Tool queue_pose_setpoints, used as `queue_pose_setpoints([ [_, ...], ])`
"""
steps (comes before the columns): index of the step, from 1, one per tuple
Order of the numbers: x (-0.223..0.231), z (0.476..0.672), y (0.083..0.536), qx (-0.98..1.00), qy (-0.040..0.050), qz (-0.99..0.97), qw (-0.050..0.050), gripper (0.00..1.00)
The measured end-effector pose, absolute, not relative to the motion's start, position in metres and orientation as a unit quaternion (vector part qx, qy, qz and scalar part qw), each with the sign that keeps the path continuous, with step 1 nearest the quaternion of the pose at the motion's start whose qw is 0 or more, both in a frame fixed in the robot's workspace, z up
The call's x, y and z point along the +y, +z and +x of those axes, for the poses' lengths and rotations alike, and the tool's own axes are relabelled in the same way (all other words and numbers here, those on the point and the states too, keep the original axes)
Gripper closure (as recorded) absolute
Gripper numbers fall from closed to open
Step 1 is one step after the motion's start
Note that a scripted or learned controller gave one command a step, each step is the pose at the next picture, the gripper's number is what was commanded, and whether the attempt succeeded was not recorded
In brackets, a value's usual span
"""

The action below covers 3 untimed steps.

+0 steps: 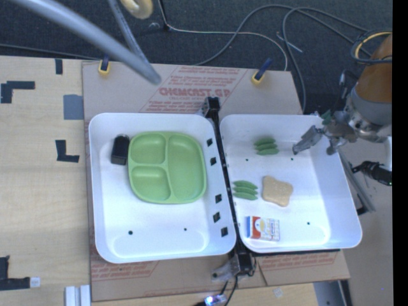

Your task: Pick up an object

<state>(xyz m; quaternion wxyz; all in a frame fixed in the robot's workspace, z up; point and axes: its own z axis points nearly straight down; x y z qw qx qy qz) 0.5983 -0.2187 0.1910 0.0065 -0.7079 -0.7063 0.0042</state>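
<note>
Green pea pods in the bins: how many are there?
2, both in the right bin: one pea pod near its far side, the other pea pod left of the bread slice.

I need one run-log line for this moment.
phase: approach | gripper: over right bin, upper right, holds nothing | right bin: two green pods, toast, carton | left bin: green tray, black block

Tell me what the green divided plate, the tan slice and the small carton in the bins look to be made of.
Green divided plate: likely moulded plastic, with a smooth, even colour and soft sheen on its ridges.
Tan slice: probably a foam or plastic toy bread, matte, with a darker crust edge.
Small carton: looks like printed card or plastic with flat faces and coloured print; the view leaves this open.
</note>
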Motion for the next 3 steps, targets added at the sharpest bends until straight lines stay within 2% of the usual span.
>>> queue_pose_setpoints([
  [1,-0.218,0.602,0.2,-0.708,0.0005,-0.707,0.0,0.0],
  [2,-0.209,0.596,0.142,-0.708,0.0021,-0.707,0.003,0.0],
  [3,-0.208,0.595,0.088,-0.708,0.0017,-0.706,0.001,0.0],
])
